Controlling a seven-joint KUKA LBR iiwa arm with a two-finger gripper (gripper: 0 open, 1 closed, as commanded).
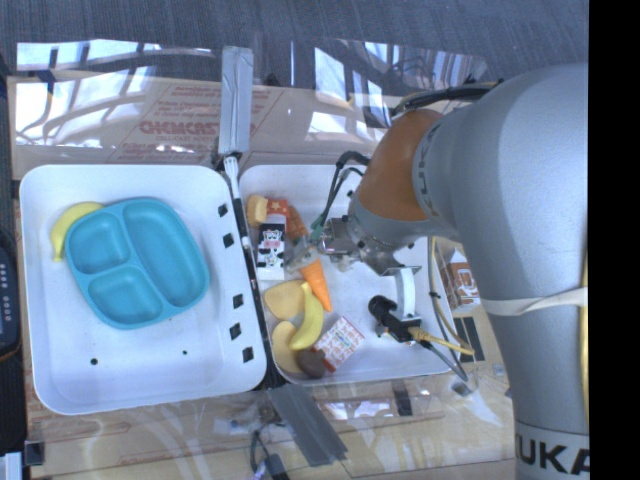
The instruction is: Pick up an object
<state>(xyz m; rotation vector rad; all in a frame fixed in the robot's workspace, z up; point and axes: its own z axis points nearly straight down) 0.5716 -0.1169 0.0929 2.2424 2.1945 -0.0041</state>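
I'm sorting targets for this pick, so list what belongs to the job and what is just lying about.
Belongs to the job:
- claw, low in the right bin
- carrot beside it
- banana
- small carton
- black-and-white toy

Just lying about:
- blue divided plate in the left bin
- yellow piece tucked at the plate's edge
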